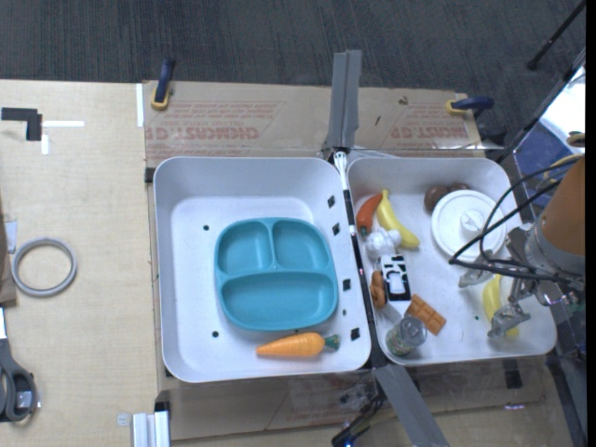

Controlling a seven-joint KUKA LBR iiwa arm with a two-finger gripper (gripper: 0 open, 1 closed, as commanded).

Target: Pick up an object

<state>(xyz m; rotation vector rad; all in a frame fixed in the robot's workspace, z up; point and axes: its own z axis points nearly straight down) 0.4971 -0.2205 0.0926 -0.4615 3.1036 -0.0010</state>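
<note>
Looking down at the bench, the two white bins sit side by side: the left bin (177, 277) carries a teal divided plate (277, 273) and a toy carrot (293, 345), while the right bin (438, 350) holds the clutter and the arm. The arm reaches in from the right, and its gripper (507, 319) hangs low at the right bin's near right corner — whether its pincer is wide or pinched on anything I cannot tell, since cables and the wrist blur it.

The nearest candidate seems to be the yellow banana (492, 296), lying just beside the gripper on the bin floor, partly behind the cabling. From what shows, its long axis runs roughly up and down the view, one tip toward the white round lid (466, 222), the other toward the near wall.

To do this well, I'd judge the grip should close across the banana's narrow width, not along its length, and come down near its middle — too near the wall and a finger could catch the rim. Further left lie a second banana (395, 226), an orange cracker-like block (426, 313) and a small can (405, 335).
</note>
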